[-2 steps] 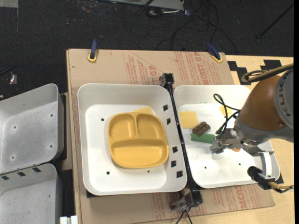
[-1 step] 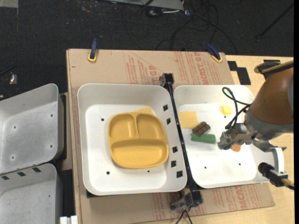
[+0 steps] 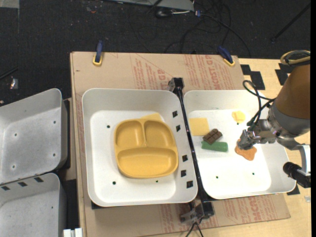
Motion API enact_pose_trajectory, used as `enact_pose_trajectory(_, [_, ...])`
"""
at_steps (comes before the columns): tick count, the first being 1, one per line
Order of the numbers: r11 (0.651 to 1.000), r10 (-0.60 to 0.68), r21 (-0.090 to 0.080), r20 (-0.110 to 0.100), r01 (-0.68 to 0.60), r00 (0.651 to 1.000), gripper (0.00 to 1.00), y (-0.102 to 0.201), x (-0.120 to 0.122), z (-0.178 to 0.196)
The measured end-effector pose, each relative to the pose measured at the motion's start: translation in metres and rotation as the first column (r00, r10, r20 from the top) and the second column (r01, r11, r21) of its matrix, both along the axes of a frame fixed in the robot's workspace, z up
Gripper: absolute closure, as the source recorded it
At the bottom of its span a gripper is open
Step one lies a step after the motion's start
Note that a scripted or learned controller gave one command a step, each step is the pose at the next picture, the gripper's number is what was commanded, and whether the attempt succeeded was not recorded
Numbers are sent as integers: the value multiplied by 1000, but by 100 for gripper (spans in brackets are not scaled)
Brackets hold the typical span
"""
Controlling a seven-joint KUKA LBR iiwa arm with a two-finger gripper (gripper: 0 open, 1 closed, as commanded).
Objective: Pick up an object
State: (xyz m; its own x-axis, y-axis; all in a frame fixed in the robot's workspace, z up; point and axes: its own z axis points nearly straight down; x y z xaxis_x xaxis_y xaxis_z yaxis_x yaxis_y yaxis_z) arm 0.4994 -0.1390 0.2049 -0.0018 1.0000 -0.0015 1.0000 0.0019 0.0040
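Observation:
The right bin (image 3: 232,184) holds a pale yellow square (image 3: 198,126), a small brown block (image 3: 213,136), a green bar (image 3: 216,146), a small yellow piece (image 3: 238,116) and an orange piece (image 3: 247,153). My gripper (image 3: 245,142) reaches in from the right and sits low, directly over the orange piece's upper edge, close to or touching it. The wrist hides the fingertips. The brown block leans against the green bar, a little left of the gripper.
A yellow three-compartment plate (image 3: 146,148) lies in the left bin (image 3: 98,181). A black divider (image 3: 186,142) runs between the bins. White metal panels (image 3: 29,132) lie to the far left. Cables trail beside the arm's orange band (image 3: 296,90).

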Motion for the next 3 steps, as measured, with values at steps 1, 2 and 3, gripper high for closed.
enact_pose_trajectory(1, [1000, 2, 0, 2, -2, 1000, 100, 3, 3, 63])
enact_pose_trajectory(2, [1000, 2, 0, 0, -2, 1000, 100, 3, 4, 88])
enact_pose_trajectory(3, [1000, 4, 2, -6, -4, 1000, 100, 58, -5, 74])
